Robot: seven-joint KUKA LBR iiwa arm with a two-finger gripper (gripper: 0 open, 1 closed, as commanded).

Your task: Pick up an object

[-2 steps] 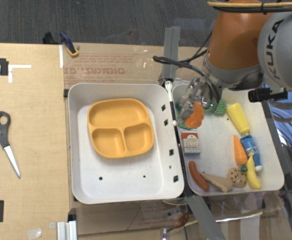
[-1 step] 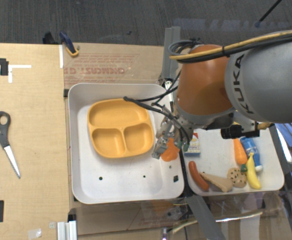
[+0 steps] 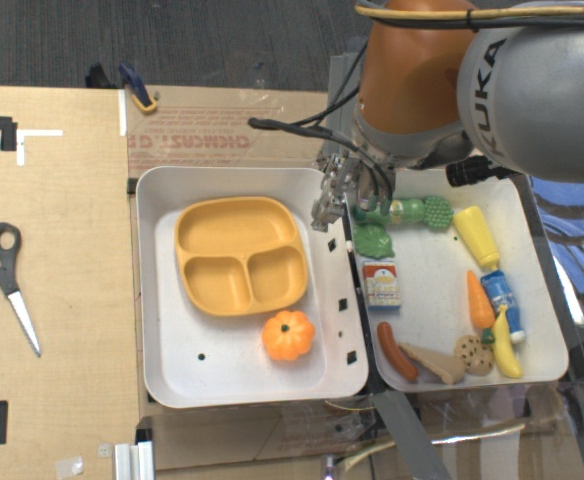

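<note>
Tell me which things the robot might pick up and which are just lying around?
For the job:
gripper
green toy
small carton
yellow bottle
carrot
sausage
pumpkin
yellow divided plate

Just lying about:
scissors on the wooden bench
blue clip
</note>
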